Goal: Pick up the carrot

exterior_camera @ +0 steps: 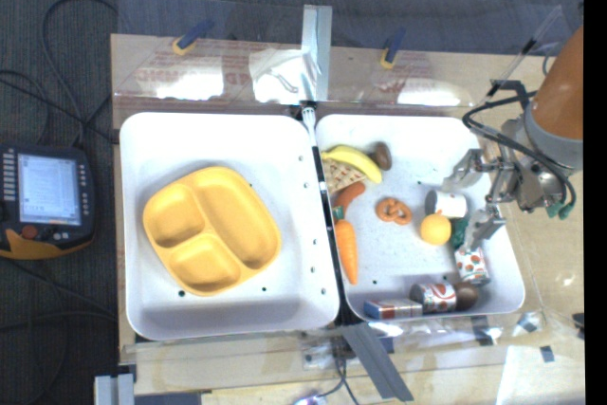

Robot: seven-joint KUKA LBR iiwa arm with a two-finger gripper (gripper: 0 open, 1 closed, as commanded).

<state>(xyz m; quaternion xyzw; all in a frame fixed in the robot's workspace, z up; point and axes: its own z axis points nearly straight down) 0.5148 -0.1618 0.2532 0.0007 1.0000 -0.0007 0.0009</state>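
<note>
The carrot [346,248] is orange and lies lengthwise in the right bin [507,299], close against the bin's left wall, with its green end pointing up. My gripper [475,197] hangs over the right side of the same bin, well to the right of the carrot. Its fingers [463,170] are spread open with nothing between them. A white cup [450,203] and a yellow ball [435,230] sit just to the gripper's left.
Near the carrot lie a red sausage [349,195], a waffle [341,175], a banana [354,160] and a pretzel [394,211]. A red can [471,266] and a bottle [438,297] rest along the front. A yellow divided plate [211,228] sits in the left bin [142,299].
</note>
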